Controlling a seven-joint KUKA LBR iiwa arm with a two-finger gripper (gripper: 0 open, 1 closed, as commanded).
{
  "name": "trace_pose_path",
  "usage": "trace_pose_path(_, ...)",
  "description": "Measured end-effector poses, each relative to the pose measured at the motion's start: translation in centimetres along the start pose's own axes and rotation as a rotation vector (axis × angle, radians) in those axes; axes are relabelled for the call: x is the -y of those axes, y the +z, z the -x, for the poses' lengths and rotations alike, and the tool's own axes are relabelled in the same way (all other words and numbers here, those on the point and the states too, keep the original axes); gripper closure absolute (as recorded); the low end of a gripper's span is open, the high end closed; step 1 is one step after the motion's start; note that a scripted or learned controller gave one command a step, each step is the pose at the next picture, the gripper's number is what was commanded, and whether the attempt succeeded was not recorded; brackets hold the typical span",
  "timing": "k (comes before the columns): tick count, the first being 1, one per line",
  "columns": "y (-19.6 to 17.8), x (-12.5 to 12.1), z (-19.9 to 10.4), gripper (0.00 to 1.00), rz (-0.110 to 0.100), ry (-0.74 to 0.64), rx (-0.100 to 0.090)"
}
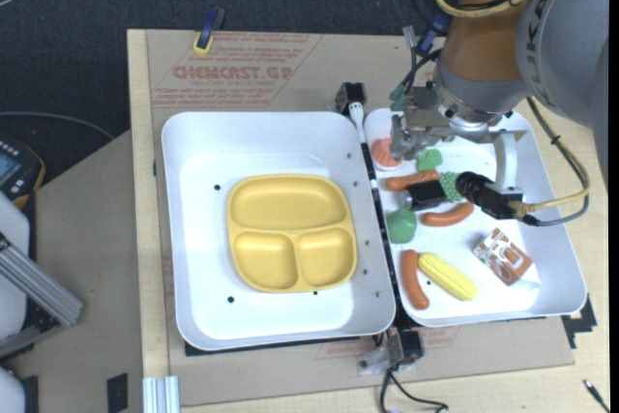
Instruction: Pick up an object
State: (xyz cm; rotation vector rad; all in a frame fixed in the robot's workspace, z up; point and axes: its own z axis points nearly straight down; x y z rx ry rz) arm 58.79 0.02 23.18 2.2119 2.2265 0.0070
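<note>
We see the gripper (418,142) low over the upper left corner of the right bin (556,256), among toy food: hot dog (414,180), corn cob (447,276), sausage (413,279). We cannot tell the jaw state. The left bin (193,150) holds a yellow divided tray (289,231).

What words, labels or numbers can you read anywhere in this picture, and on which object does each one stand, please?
"CHEMCAST G P" in large red letters, on the brown cardboard sheet under the bins; the last letters are unsure.
Smaller red lines above and below that word on the sheet: too blurred to read.
Brown and white printed packet in the right bin: markings too small to read.
</note>
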Motion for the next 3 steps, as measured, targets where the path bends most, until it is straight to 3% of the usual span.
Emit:
trace_pose_path(2, -0.2, -7.1, -8.0, 1.0, 0.0, 0.002, 0.0)
trace_pose_path(3, -0.3, -6.7, -8.1, 1.0, -0.006, 0.006, 0.002)
